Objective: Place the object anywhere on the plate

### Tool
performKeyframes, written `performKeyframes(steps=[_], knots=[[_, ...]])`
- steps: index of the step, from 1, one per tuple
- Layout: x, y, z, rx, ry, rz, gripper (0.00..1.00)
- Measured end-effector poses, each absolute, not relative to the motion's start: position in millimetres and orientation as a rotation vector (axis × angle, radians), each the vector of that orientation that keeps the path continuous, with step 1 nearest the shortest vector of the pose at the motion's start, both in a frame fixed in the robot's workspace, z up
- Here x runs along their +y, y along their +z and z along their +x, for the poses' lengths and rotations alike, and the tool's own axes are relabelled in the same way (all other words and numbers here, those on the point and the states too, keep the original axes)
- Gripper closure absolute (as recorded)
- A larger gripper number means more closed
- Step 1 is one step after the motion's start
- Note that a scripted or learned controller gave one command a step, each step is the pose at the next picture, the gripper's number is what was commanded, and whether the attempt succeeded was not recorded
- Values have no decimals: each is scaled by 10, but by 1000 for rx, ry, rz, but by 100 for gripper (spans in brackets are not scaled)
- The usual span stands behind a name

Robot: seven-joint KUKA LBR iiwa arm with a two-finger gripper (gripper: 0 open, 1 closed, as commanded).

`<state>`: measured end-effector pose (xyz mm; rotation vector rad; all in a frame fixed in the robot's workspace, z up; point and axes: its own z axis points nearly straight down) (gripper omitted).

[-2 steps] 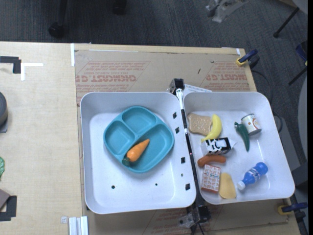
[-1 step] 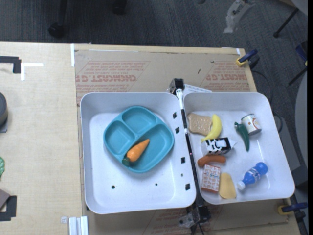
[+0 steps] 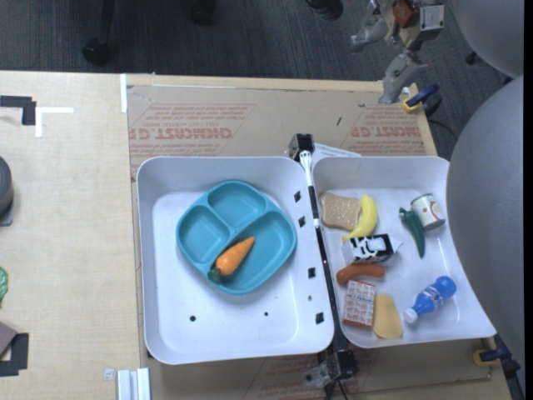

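A: The bench was pale wood with printed cardboard under two white bins, and dark carpet lay beyond it. Where did the carrot sit?

B: On the blue plate in the left bin, well apart from the gripper, far below it in the view and off toward the side away from the arm. Nothing touched it. By my reading the task looked done.

A: And the gripper, apart or together?

B: I could not tell. It was a blurred cluster of metal up over the carpet, past the cardboard's far edge, and its tip was too muddled to read.

A: What could have gone wrong from there?

B: The carrot seemed to lie across a divider ridge, close to the plate's near rim. A nudge to the plate could have rolled it off into the bin. A clumsy descent by the arm would have been the likeliest cause.

A: Anything hidden?

B: The arm's grey bulk covered the outer edge of the right bin, just below the gripper, where the banana and the bottle lay. The carrot's green end was hard to make out against the plate
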<state>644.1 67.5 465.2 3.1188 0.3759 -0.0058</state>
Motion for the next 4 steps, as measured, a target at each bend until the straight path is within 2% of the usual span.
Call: performKeyframes(steps=[1,2,3,4], knots=[[322,3211,6175,308,-10,3125,0],[303,3293,6179,301,-14,3124,100],[-152,4443,6529,318,-4,3123,100],[533,3706,6397,322,-10,3124,100]])
